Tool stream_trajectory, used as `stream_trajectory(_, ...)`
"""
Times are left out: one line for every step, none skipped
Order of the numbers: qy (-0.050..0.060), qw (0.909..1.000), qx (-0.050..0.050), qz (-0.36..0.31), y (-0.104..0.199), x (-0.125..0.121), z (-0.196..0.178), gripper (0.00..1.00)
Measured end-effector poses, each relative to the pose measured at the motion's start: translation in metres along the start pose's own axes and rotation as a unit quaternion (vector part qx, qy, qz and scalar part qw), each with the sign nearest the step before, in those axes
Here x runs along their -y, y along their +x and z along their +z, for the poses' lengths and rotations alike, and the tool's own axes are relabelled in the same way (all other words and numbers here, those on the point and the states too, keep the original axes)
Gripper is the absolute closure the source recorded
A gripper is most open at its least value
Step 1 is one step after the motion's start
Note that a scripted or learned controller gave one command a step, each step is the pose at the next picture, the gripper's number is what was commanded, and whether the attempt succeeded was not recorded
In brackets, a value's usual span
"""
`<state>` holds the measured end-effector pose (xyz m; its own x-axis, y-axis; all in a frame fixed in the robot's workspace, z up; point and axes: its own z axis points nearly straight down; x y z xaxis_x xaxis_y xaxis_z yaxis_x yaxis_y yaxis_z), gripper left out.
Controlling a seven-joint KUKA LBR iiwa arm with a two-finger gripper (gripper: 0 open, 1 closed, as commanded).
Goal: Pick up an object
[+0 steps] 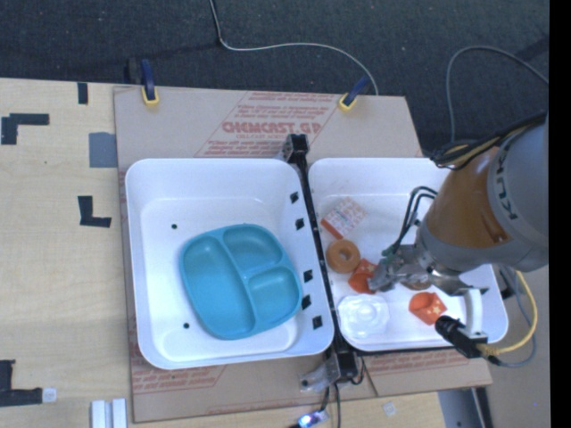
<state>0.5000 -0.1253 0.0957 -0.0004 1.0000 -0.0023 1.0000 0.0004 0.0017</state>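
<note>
The right bin (375, 172) holds several small items: a brown ring-shaped donut (343, 256), a red piece (360, 281), an orange-red piece (426, 306), a clear lid-like disc (364, 315) and a small printed packet (343, 214). My gripper (385, 275) is low in this bin, just right of the red piece and the donut. The arm covers its fingers, so I cannot make out whether anything sits between them. A blue divided plate (239, 279) lies in the left bin (161, 194).
A black divider (308, 230) runs between the two bins. Both bins rest on a cardboard sheet (259, 123) held by two clamps at its far edge. A cable loops over the dark floor behind. The grey arm body (491, 208) hangs over the right bin's right side.
</note>
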Motion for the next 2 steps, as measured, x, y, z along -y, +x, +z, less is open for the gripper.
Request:
stream_trajectory(0.0, 1.0, -0.001, 0.0, 0.0, 0.002, -0.062, 1.0)
stream_trajectory(-0.001, 1.0, -0.001, -0.001, 0.007, -0.002, -0.107, 1.0)
